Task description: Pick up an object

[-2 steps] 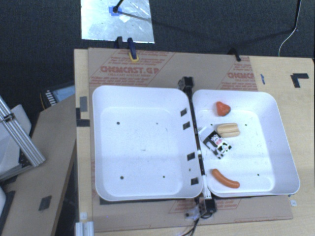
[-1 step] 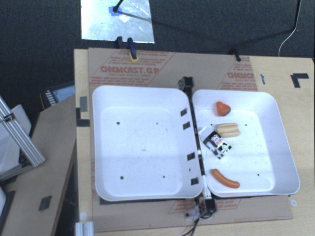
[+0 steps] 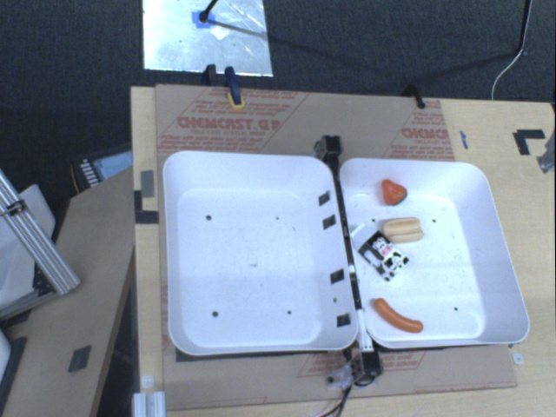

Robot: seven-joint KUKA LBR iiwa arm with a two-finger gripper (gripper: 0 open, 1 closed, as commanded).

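The right bin (image 3: 495,233) holds several small objects. A red-orange lump (image 3: 393,191) lies near its back left. In front of it lies a tan bun-shaped piece (image 3: 403,229). A small black-and-white object (image 3: 385,255) sits just in front of the bun, close to the divider. An orange sausage (image 3: 399,315) lies near the bin's front wall. A small grey piece of the arm (image 3: 547,153) pokes in at the right edge, well away from all the objects.
The left bin (image 3: 252,250) sits beside the right one, joined by a dark hinge strip (image 3: 343,241). Both rest on a cardboard sheet (image 3: 261,120) on the bench. A shiny metal plate (image 3: 207,23) lies on the floor behind, and an aluminium rail (image 3: 30,233) stands at the left.
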